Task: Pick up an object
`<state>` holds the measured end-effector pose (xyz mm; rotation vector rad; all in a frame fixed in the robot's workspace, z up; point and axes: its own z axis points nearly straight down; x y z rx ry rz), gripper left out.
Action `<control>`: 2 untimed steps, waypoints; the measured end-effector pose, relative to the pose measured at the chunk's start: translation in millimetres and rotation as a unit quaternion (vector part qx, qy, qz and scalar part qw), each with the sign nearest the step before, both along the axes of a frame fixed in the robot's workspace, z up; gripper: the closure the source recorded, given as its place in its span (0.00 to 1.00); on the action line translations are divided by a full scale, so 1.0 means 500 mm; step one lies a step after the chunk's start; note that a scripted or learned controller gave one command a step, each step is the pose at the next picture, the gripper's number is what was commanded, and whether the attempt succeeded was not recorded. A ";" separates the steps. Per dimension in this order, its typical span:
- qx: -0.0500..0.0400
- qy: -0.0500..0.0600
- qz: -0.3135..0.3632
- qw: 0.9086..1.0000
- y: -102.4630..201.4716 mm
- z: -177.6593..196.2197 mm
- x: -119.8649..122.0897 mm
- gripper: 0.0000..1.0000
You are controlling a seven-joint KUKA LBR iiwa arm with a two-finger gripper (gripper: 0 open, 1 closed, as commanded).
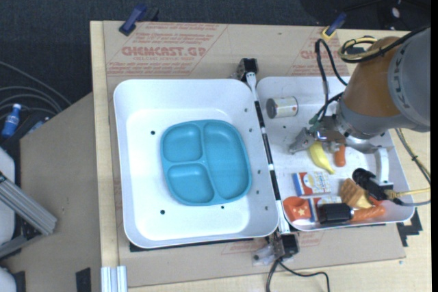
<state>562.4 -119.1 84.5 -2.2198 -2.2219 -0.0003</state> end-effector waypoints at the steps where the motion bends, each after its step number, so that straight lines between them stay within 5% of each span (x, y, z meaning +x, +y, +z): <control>1: 0.000 -0.001 -0.001 1.000 -0.001 0.020 0.001 1.00; 2: 0.001 0.001 0.000 1.000 0.115 0.200 -0.155 1.00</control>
